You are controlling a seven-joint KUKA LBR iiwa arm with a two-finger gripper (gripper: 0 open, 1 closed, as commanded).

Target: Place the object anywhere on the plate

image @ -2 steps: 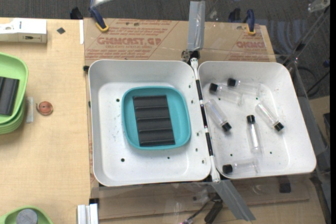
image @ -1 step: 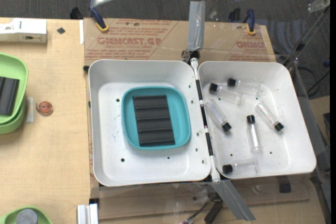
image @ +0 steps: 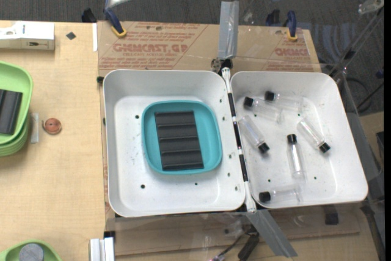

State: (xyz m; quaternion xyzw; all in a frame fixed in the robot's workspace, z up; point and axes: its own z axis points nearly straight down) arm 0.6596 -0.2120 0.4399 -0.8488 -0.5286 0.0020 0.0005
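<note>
A teal square plate [image: 211, 137] lies in the left white bin [image: 122, 131], with a black ribbed block [image: 178, 137] resting on its middle. Several clear plastic tubes with black caps lie scattered in the right white bin [image: 342, 156]: one [image: 253, 134] near the divider, one [image: 294, 154] pointing up and down in the middle, one [image: 313, 135] to its right, one [image: 281, 96] near the back, and one [image: 278, 195] along the front wall.
Brown cardboard [image: 183, 46] lies under and behind the bins, held by clamps [image: 116, 27]. To the left on the wooden bench sit a green tray [image: 15, 79] holding a dark item, a white box [image: 27, 36] and a small round copper piece [image: 52, 126].
</note>
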